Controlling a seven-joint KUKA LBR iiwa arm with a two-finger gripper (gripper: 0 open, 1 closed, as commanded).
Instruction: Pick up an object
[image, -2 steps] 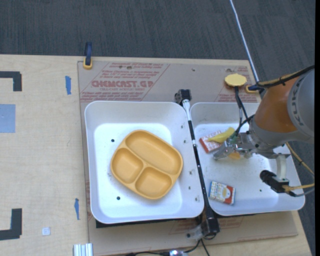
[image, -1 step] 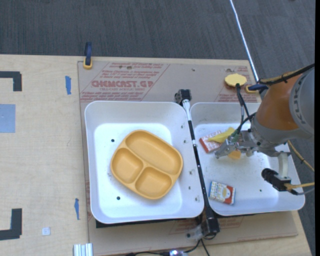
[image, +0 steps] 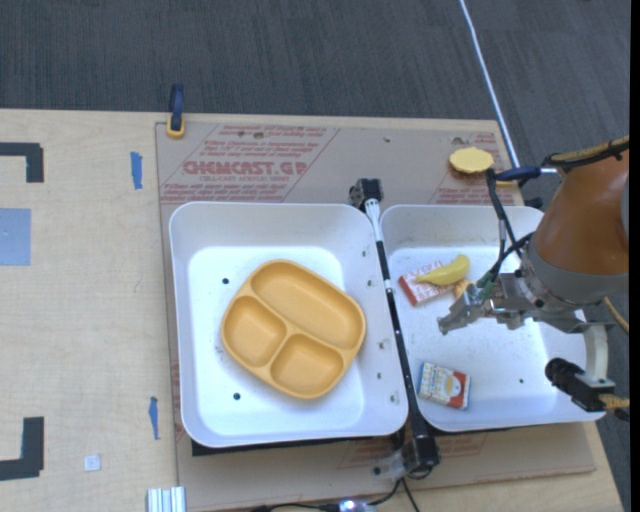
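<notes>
The right bin (image: 520, 395) holds a yellow toy banana (image: 449, 271) lying against a red packet (image: 420, 288) near its back left. A small white and orange carton (image: 443, 385) lies near the bin's front left. My gripper (image: 458, 310) hangs over the middle of this bin, just in front of and to the right of the banana and packet, and behind the carton. I see nothing held in it. The grey arm with its orange band (image: 590, 220) covers the bin's right side.
The left bin (image: 195, 300) holds a yellow three-compartment plate (image: 292, 328). A black clip (image: 367, 190) sits at the back where the bins meet. A yellow disc (image: 471, 160) lies on the board behind the right bin. Cables run past the arm.
</notes>
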